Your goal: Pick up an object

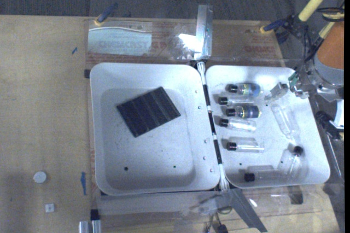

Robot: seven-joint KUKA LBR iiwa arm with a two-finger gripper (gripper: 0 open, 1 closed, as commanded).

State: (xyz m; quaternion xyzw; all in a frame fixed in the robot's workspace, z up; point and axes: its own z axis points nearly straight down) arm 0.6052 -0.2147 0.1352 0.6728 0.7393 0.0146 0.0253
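- The arm (331,51) comes in from the right, its orange band showing at the frame's edge, above the right bin's (320,172) upper right corner.
- The claw (298,83) sits low at that corner, over the bin's rim; it is small and cluttered with cables, and I cannot tell whether it is wide or narrow.
- Nothing can be seen between its tips.
- The right bin holds small vials, most lying on their sides with dark caps.
- Nearest the claw is a clear vial (276,92), tilted, just to the claw's left and close beside it; whether they touch I cannot say.
- Below that, another clear vial (285,120) lies near the bin's middle right, a little apart from the claw.
- Further left, a column of capped vials: a blue-and-yellow one (244,88) at the top, a dark yellowish one (243,111) under it, then two clear ones (239,124) (244,145) lower down, all well apart from the claw.
- Along the bottom lie a capped vial (262,174) and one more (292,159) angled near the lower right.
- The left bin (104,172) carries a dark ribbed slab (148,111), lying flat and turned askew, far from the claw.
- The two bins sit touching side by side on a tan bench (38,89).
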